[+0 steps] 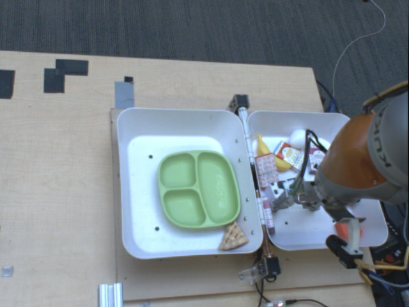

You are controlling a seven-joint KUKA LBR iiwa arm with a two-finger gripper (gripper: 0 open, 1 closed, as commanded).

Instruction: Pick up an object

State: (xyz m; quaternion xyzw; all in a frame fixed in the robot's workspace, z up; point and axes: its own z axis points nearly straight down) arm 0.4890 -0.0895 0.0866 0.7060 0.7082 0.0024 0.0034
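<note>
Gripper (281,200) sits low in the right bin (300,235), near its left wall, reaching in under the grey-and-orange arm (358,158). Jaw state: can't tell, the metal tip is small and blurred against the clutter. Nothing visibly held.

Candidate objects lie just up and left of the tip: a black-and-white patterned item (276,187), a pink speckled packet (265,167), a yellow banana-like piece (262,146), a red-and-white pack (287,152) and a white ball (298,137) further back. They are packed close, some touching.

To do the pick well, my read: go for one item with free sides, not the pile middle. The packet or the patterned item is nearest; come straight down, straddle it, and keep off the bin wall, which is just beside the tip. Flat packets may slip, so close low. Lift straight up to avoid dragging neighbours.

Left bin (137,171) holds a green divided plate (199,189) and a pizza-slice toy (234,236) touching the plate's lower right edge; well apart from the gripper.

Hard to see: the arm covers much of the right bin's right half. An orange-and-white thing (349,230) near the bin's lower right edge is part hidden, can't identify. What lies under the wrist is unknown.
</note>
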